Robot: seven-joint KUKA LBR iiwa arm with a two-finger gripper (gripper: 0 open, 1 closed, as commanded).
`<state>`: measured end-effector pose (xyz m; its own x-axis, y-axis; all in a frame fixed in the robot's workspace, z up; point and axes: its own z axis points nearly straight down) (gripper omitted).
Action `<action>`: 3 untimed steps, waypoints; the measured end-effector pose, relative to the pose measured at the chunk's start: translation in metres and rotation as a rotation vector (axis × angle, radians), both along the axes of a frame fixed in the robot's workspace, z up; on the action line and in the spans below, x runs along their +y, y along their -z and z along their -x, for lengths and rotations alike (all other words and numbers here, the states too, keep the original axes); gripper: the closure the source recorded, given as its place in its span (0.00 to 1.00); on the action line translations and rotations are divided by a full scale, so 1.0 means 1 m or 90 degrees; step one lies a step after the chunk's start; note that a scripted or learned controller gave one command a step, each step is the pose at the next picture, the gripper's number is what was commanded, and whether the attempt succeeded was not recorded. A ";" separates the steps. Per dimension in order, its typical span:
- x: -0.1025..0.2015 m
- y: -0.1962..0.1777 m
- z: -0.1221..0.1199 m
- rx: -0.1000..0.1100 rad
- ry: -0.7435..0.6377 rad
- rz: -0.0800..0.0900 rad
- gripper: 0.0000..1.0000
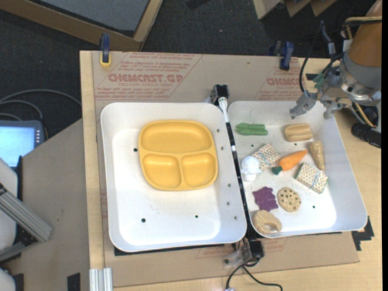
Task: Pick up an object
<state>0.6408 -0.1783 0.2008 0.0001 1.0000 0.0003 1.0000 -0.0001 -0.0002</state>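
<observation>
Tan bread roll [297, 132] just below open fingers [301, 107].

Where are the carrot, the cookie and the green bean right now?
carrot [295, 159], camera view, middle of its orange body.
cookie [290, 199], camera view, centre of its face.
green bean [251, 128], camera view, mid-length.

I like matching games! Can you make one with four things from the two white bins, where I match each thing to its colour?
Things:
1. compartment plate
2. toy carrot
3. toy bean pod
4. flat grape-bunch piece

Colours:
A. green
B. purple
C. yellow
D. orange

Pairs: 1-C, 2-D, 3-A, 4-B. The plate lies in the left white bin, the other three in the right white bin.
</observation>
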 end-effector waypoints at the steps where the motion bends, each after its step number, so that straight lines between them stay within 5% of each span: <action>1: 0.013 0.114 0.029 0.002 0.001 -0.002 0.00; 2: 0.059 0.119 -0.021 0.020 0.002 0.002 0.00; 3: 0.081 0.118 -0.020 0.019 0.004 0.002 0.00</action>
